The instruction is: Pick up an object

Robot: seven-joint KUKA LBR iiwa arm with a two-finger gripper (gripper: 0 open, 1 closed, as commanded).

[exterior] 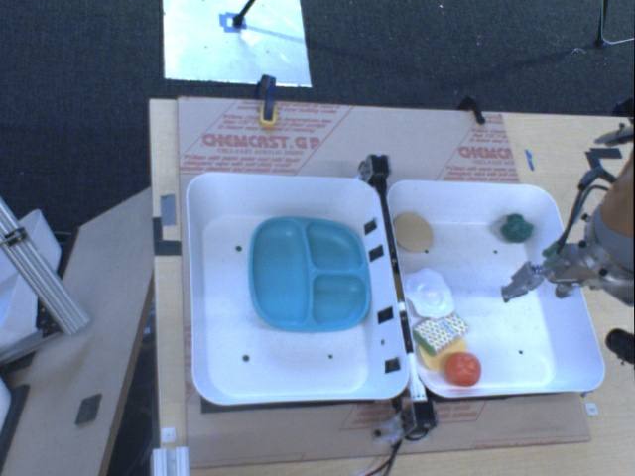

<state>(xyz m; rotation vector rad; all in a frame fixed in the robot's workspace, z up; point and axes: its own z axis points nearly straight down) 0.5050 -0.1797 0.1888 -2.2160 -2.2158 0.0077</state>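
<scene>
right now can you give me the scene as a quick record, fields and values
left bin: blue divided plate
right bin: tan disc, green toy, white cup, checkered block, red ball
gripper: above the right side of the right bin, nothing seen between its fingers
nearest item to gripper: green toy, apart from it

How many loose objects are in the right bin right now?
5: a tan disc at back left, a green item at back right, a white piece, a checkered block and a red ball front left.
</scene>
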